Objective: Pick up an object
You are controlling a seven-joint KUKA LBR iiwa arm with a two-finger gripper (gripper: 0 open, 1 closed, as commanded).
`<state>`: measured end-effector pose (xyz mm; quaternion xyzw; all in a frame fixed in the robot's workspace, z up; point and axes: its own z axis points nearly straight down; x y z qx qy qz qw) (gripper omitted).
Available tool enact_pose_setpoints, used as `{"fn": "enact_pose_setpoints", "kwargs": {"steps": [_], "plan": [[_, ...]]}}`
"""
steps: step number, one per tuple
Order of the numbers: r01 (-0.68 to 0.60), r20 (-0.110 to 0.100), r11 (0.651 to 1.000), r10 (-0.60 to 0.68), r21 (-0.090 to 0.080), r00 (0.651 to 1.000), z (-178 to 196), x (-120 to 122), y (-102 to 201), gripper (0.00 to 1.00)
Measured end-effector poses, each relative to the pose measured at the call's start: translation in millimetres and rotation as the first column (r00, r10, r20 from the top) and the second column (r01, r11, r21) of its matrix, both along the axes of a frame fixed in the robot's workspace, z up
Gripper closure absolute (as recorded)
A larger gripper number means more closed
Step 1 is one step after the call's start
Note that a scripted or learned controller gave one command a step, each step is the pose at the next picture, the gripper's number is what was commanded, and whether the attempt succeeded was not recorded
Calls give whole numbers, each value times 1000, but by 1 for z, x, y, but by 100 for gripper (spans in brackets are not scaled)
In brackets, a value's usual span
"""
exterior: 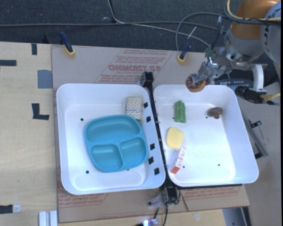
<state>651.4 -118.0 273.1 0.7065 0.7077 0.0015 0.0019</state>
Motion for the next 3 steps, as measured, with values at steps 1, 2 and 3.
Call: {"fn": "enact_pose_setpoints", "kwargs": {"steps": [1, 2, 3], "plan": [[-4, -5, 1000, 4, 1, 1000, 1, 3, 57, 100], [-3, -6, 1000, 3, 1, 1000, -1, 5, 104, 100], [-4, -7, 1000, 4, 0, 1000, -19, 15, 162, 100]]}}
